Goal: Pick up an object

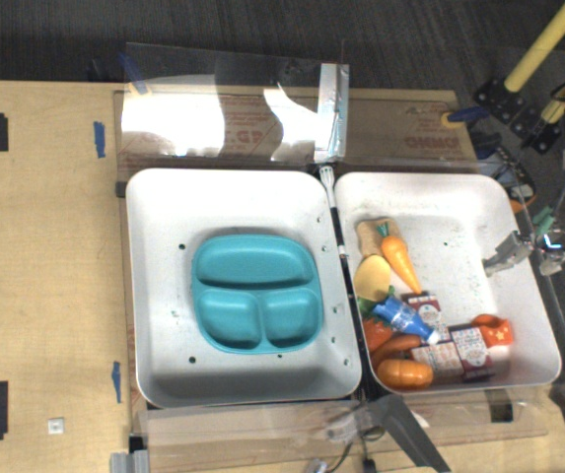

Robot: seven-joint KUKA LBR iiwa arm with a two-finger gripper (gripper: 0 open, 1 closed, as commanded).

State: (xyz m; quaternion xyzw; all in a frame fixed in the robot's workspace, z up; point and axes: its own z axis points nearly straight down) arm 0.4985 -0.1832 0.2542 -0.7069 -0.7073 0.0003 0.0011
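Note:
The right bin (440,200) holds a cluster of toy items along its left and front sides. An orange carrot (400,261) lies beside a tan piece (369,235) and a pale yellow piece (372,279). Below them are a blue item (400,315), a small red-and-white can (424,308), a labelled bottle with an orange cap (467,347), and an orange oval piece (403,372). My gripper (517,248) sits low at the bin's right edge, well right of the cluster, with nothing visibly in it.
The left bin (164,215) carries a teal divided tray (256,292). A clear plastic sheet (233,116) stands behind the bins. A yellow pole (548,33) and cables crowd the upper right. The back and right of the right bin's floor are bare.

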